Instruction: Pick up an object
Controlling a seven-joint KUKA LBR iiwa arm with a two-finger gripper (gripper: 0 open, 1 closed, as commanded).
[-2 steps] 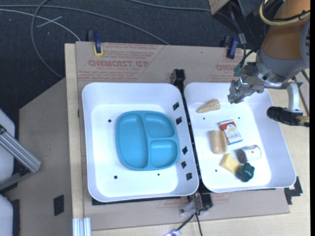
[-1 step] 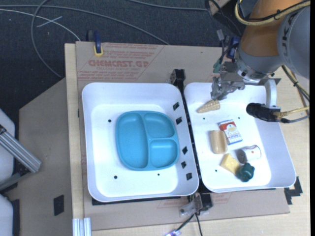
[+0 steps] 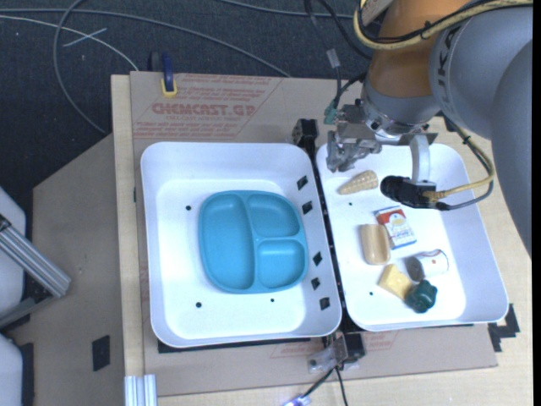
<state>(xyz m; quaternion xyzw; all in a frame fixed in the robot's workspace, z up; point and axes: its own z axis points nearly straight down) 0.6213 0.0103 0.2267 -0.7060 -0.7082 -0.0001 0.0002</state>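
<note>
Though unable to judge gripper open or closed, centre over pale cone just beside, straddle narrow width, descend slowly

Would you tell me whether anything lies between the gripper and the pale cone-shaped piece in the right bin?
Nothing visible does. The gripper hangs just beside the cone-shaped piece at the back of the right bin; the red and white box and tan block lie nearer the front.

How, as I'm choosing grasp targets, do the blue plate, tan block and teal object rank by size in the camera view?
blue plate: clearly largest
tan block, teal object: too alike to rank
</note>
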